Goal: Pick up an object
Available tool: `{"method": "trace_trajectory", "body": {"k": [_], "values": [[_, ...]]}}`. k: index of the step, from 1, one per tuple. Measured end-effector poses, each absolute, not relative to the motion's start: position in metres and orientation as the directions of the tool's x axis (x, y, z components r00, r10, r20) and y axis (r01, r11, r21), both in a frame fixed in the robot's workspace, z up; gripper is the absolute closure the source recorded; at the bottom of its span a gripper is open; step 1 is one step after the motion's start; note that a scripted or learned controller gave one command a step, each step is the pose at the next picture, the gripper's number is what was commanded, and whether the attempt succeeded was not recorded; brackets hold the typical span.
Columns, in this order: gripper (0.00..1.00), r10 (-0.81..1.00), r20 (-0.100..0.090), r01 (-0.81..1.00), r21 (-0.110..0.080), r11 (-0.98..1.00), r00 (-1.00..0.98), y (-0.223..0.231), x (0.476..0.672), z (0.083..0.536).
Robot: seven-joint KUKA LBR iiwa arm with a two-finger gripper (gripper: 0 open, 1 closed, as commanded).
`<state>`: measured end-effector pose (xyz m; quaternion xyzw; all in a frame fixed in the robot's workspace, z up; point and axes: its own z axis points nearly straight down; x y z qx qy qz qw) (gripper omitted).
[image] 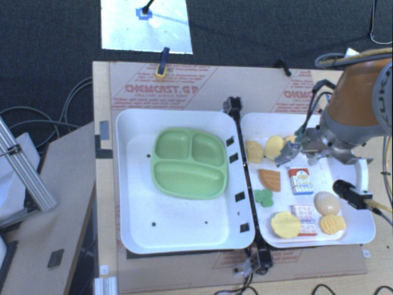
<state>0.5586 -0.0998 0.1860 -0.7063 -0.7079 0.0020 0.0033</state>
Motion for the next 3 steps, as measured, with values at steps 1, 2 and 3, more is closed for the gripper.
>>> {"method": "trace_trajectory", "body": {"k": [1,2,3], "values": [[0.00,1.000,0.001,1.000,0.000,0.004,-0.004,-0.100,0.560,0.190],[0.00,1.000,0.002,1.000,-0.005,0.005,-0.005,-0.092,0.566,0.140],[0.00,1.000,0.002,1.000,-0.005,0.001,-0.001,-0.091,0.565,0.086]]}}
